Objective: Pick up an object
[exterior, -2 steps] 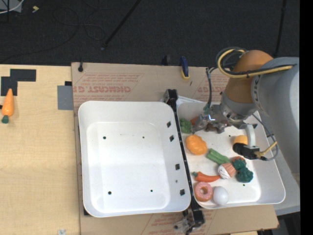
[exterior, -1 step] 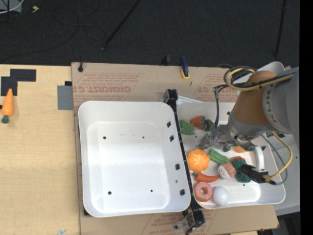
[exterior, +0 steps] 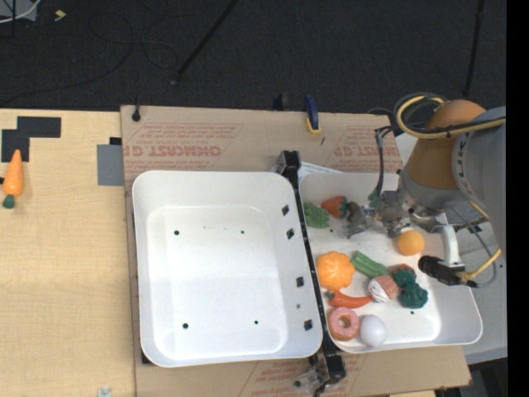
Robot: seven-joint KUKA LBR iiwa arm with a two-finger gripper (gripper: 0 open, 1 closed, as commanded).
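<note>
My gripper point(exterior: 361, 218) hangs low over the back of the right bin point(exterior: 463, 325), reaching in from the right. Just left of it lie a small red fruit with a green top point(exterior: 335, 206) and a green leafy piece point(exterior: 316, 215). A small orange ball point(exterior: 411, 242) rests to the right of the gripper, under the wrist. Toward the front are a big orange point(exterior: 335, 270), a green pod point(exterior: 369, 264), a red chili point(exterior: 351, 301), a pink donut point(exterior: 344, 324), a white egg point(exterior: 374, 330), a red-and-white piece point(exterior: 384, 288) and dark green broccoli point(exterior: 412, 289). I see nothing held.
The left bin point(exterior: 153, 222) adjoins the right one along a black divider point(exterior: 302, 246). A toy carrot point(exterior: 12, 180) lies on the wooden bench at far left. The arm's cables and a black part point(exterior: 438, 267) overhang the right bin's right side.
</note>
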